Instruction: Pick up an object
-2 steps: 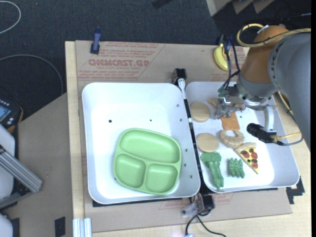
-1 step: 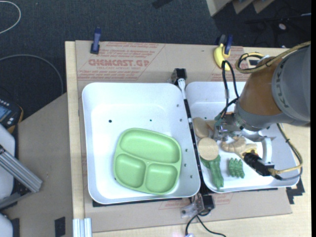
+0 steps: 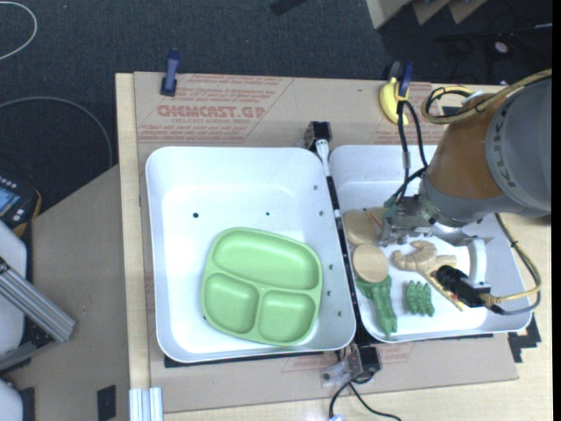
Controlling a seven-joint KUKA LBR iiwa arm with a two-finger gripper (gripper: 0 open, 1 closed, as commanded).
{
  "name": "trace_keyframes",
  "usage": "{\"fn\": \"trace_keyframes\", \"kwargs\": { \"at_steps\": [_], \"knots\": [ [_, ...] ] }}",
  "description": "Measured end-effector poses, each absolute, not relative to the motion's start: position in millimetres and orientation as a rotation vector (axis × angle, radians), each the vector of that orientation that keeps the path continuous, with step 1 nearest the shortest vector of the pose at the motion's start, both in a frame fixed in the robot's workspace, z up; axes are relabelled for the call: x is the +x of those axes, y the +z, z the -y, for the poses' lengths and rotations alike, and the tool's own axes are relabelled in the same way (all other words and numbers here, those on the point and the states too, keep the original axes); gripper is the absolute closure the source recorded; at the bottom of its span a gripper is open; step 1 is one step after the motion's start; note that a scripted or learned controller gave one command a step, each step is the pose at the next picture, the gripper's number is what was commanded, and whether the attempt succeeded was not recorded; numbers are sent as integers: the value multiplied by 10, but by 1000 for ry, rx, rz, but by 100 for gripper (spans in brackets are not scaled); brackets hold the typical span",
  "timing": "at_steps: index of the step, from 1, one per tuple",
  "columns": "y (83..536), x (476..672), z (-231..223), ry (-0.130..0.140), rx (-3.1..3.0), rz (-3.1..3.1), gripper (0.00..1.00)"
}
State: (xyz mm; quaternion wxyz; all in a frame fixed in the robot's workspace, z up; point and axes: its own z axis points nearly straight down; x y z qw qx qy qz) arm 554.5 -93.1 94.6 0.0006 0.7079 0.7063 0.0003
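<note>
My gripper (image 3: pixel 396 224) hangs low over the middle of the right bin (image 3: pixel 368 167), under the grey and orange arm that comes in from the right. Just left of it lies a flat tan piece (image 3: pixel 358 226). A round tan piece (image 3: pixel 370 263) sits below that. A pale beige lumpy object (image 3: pixel 414 254) lies right below the gripper. Toward the bin's front lie a long green object (image 3: pixel 383 303) and a short green one (image 3: pixel 419 297). Nothing can be made out at the gripper's tip.
The left bin (image 3: pixel 175 191) holds a light green divided plate (image 3: pixel 261 284) in its front half. A black divider strip (image 3: pixel 331 196) runs between the bins. Clamps sit on the board's back edge, blue (image 3: pixel 170 71) and yellow (image 3: pixel 394 95).
</note>
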Motion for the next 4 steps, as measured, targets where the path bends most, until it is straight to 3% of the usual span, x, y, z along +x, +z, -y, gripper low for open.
{"fn": "trace_keyframes", "kwargs": {
  "at_steps": [1,2,3,4],
  "knots": [
    [2386,4860,925,1,2221,-2220,100],
    [2442,4896,921,2,2219,-2219,100],
    [1209,5152,1752,-10,2233,-2218,100],
    [860,5069,2237,3,2223,-2218,100]
  ]
}}
